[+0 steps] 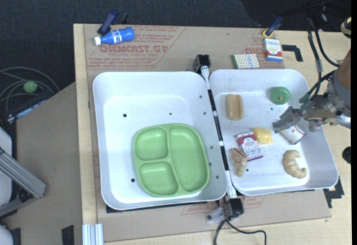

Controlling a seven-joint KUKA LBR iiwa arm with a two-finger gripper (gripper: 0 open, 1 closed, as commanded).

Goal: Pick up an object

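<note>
Gripper (290, 122): low in right bin (321, 174), beside yellow block (263, 136); you cannot tell its opening or hold. Step: reaching. Next: you centre over block, close.

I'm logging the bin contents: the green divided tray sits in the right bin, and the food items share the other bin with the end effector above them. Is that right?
Not quite. The camera view shows the green divided tray in the left bin, not the right. The food items, such as the croissant, lie in the right bin, with the end effector above them.
</note>
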